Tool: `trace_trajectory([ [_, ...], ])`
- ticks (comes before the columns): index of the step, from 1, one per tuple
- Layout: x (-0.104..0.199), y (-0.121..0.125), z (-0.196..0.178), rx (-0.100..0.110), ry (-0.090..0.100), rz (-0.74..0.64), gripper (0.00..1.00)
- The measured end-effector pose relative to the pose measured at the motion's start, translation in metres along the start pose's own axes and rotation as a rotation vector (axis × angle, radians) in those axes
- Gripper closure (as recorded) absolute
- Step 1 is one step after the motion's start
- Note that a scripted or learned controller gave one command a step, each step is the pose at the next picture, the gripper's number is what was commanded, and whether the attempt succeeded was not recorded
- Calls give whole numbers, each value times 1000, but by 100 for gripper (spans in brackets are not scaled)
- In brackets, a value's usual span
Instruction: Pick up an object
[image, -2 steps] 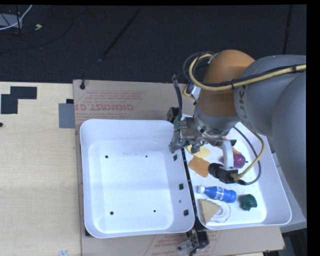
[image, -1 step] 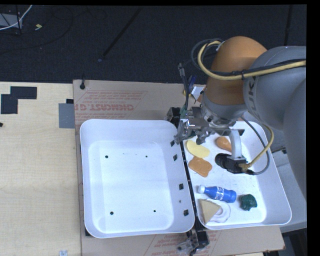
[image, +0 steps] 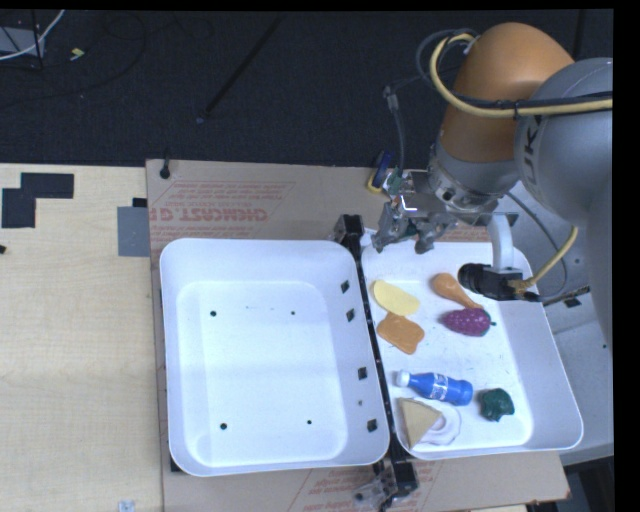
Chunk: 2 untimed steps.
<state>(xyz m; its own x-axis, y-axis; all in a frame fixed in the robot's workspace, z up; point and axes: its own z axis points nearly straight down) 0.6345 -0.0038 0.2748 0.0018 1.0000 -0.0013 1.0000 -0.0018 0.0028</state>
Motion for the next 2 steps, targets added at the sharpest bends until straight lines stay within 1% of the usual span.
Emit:
trace_trajectory([
  [1,-7,-41,72,16,1,-1,100],
  [2,61,-24,56,4,2,-8,100],
])
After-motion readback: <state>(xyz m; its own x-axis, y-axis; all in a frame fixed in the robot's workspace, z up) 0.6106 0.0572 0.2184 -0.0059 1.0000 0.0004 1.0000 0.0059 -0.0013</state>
